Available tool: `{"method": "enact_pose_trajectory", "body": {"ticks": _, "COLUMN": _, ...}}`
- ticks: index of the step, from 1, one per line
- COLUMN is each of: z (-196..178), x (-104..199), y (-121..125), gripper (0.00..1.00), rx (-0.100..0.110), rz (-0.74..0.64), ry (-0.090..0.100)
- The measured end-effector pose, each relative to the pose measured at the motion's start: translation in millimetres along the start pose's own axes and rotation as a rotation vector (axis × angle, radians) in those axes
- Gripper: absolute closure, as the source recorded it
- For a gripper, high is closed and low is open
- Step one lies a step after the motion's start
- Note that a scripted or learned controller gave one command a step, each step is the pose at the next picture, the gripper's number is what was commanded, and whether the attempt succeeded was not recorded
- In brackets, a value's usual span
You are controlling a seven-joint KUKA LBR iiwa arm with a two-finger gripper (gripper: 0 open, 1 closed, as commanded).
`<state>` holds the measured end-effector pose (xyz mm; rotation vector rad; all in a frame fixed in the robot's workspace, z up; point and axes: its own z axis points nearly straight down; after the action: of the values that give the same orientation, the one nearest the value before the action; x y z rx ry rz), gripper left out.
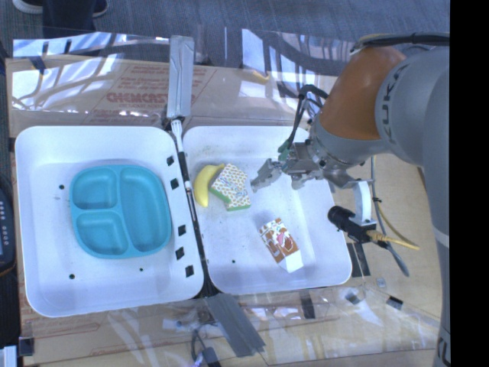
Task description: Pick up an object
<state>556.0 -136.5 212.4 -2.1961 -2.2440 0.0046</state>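
Objects in right bin: one banana, one sponge, one carton.

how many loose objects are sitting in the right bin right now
3: a banana by the bin's left wall, a sponge touching it, and a small carton nearer the front. The arm could hide more.

"KUKA" lettering on grey arm, partly visible, at 2 o'clock. Red print on cardboard sheet at 11 o'clock, too blurred to read. Small carton has printed graphics, illegible.
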Motion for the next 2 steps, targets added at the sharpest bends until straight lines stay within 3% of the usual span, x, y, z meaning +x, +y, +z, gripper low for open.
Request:
{"method": "enact_pose_trajectory", "body": {"ticks": 1, "z": 116.0, "x": -27.1, "y": 32.5, "gripper": 0.00, "rx": -0.005, "rz": -0.242, "ry": 0.002}}
{"method": "enact_pose_trajectory", "body": {"ticks": 2, "z": 110.1, "x": -31.3, "y": 18.3, "gripper": 0.00, "rx": -0.004, "rz": -0.275, "ry": 0.001}}
